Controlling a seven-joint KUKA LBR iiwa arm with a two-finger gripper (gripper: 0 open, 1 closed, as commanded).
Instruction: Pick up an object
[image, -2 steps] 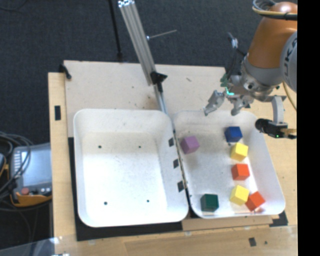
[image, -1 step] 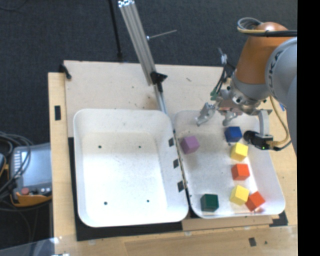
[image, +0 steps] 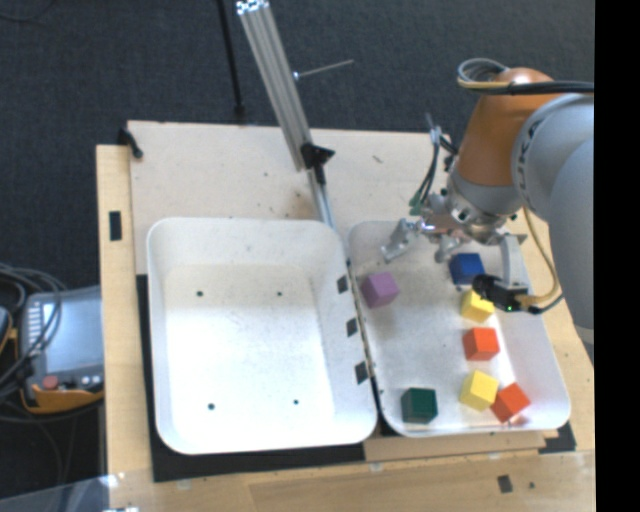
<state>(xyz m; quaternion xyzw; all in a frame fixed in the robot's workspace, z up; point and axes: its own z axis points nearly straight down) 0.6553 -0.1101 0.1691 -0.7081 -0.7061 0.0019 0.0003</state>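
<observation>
Currently the gripper (image: 425, 238) hovers near the right bin's (image: 440, 425) far edge — finger state cannot be determined — just beside a blue cube (image: 466, 267).

The arm (image: 560, 140) comes in from the right edge of the camera view, its broad grey link filling the upper right corner. Below that link the orange band (image: 495, 130) wraps the segment just above the wrist, and a thin cable loops over its top. The wrist points downward and toward the left — the flange beneath the band carries a cluster of metal fittings and short wires. From there the gripper (image: 425, 238) reaches out to the left and down, pale grey metal, one finger (image: 398, 241) slanting outward at the left.
</observation>
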